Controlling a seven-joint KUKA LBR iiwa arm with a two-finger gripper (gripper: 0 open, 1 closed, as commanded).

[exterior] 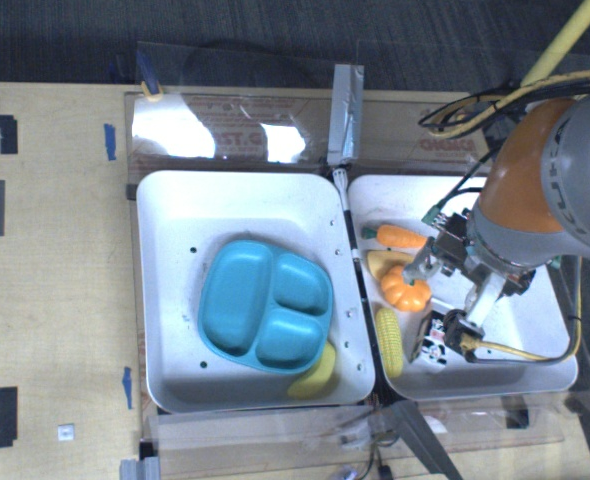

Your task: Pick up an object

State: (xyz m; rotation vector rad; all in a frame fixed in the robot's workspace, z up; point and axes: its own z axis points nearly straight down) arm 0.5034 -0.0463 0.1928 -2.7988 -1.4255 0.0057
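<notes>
Honestly, I could not tell how far my fingers (422,268) were parted. They hung right beside a small orange pumpkin (407,294) at the left side of the right-hand bin (535,373), with a carrot (399,236) above it in the frame and a corn cob (388,340) below.

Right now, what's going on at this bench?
A robot arm reaches into the right bin, its gripper low beside a small orange pumpkin. A carrot and a corn cob lie close by. I can't see it holding anything. The left bin has a blue divided plate and a yellow fruit.
</notes>
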